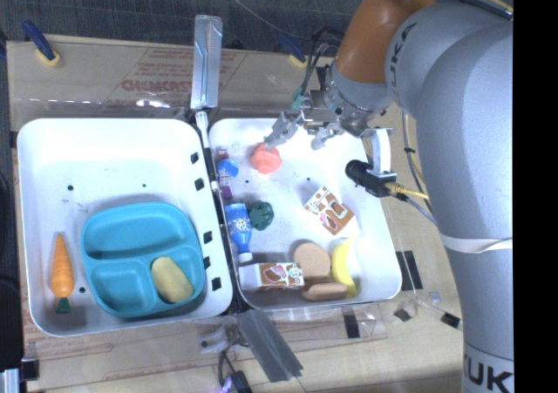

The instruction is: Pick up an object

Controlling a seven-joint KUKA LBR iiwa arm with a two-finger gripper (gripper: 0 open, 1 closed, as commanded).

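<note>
My gripper hangs over the back of the right bin, its two fingers spread apart and open with nothing between them. A pink-red round object lies just below and left of the left fingertip; whether they touch is unclear. Further forward in that bin lie a printed snack packet, a dark green lump, a blue bottle, a yellow banana, a brown bun, a sausage and a small printed box.
The left bin holds a blue divided plate with a yellow potato-like item on it, and a carrot beside the plate. A small blue item sits by the divider wall. The arm's bulk covers the right side.
</note>
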